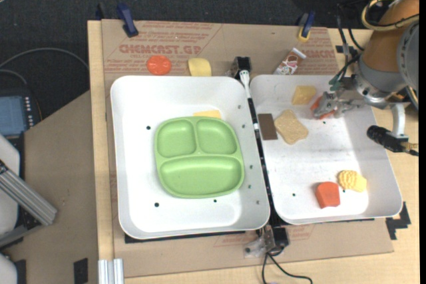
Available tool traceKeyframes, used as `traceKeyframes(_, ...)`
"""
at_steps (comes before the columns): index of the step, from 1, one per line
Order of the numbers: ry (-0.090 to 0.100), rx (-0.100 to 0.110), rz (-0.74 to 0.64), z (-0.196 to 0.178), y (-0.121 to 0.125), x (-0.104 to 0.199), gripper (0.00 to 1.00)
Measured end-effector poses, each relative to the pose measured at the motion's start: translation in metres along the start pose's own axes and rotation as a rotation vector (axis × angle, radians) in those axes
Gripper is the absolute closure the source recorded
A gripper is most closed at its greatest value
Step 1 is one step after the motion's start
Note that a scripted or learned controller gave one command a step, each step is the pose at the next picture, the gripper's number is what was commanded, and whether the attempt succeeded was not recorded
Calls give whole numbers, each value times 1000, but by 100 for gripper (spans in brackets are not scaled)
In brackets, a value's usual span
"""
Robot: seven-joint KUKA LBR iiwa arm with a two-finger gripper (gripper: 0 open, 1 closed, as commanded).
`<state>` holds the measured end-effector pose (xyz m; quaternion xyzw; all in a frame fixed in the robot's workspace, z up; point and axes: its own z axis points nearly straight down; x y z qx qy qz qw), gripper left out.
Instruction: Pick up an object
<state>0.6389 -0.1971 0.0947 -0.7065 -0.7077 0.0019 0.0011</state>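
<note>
I see my hand (324, 108) low over the right bin (373, 163), beside a yellow cracker (304, 94); I cannot tell its grip. An orange block (327, 195) sits near the front.

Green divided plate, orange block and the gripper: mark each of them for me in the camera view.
Green divided plate (198, 157): camera view, on the ridge between its compartments.
Orange block (327, 195): camera view, on its top face.
Gripper (324, 108): camera view, at the fingertips over the right bin.
</note>
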Motion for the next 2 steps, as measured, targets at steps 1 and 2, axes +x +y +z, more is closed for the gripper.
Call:
traceKeyframes(1,1,-12,0,-111,-56,36,100)
traceKeyframes(2,6,-2,-6,-113,-62,109,100)
